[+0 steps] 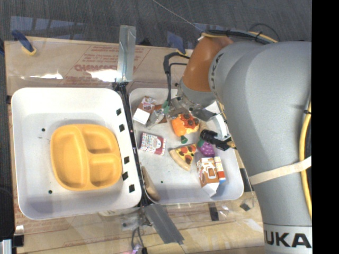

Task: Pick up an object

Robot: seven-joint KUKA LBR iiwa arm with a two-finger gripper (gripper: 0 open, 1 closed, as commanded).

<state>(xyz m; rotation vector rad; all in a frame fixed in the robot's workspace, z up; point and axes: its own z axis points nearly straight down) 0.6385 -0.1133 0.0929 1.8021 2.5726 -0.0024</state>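
Right bin point(233, 187): gripper point(168, 110) low at eleven o'clock among crowded toys; its opening cannot be judged. The nearest item, an orange toy point(184, 125), lies just beside; closing might pinch the neighbouring carton point(144, 110) instead.
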